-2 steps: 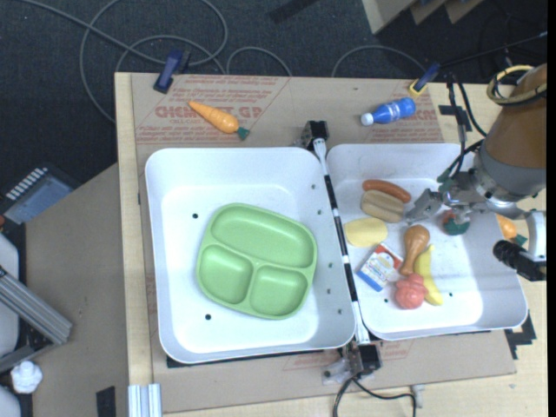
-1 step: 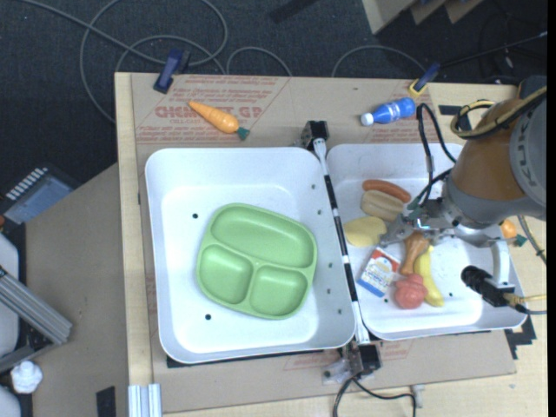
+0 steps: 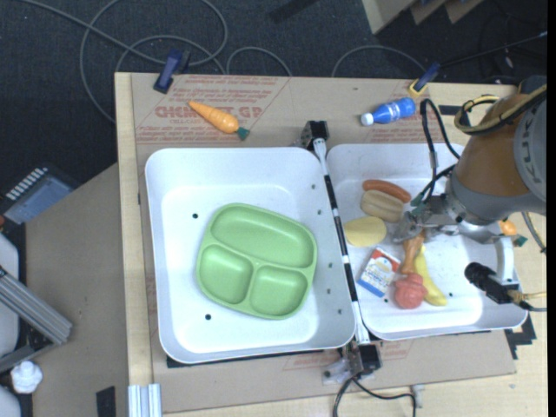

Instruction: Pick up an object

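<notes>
Arm down in the right bin [image 3: 452,320].
The gripper [image 3: 415,226] sits among toy food beside the hot dog [image 3: 382,200]; its grip is impossible to make out.

Toy carrot [image 3: 216,117] and blue bottle [image 3: 389,112] on cardboard [image 3: 261,102] behind bins.

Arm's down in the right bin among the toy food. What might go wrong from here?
1. Clutter: the hand sits amid a tight pile, with the yellow plastic banana, red round toy fruit and pale yellow oval piece close by, so it may nudge or catch a neighbour instead of one item.
2. The small red-and-white carton lies near the bin divider; a push could wedge it against the wall.
</notes>
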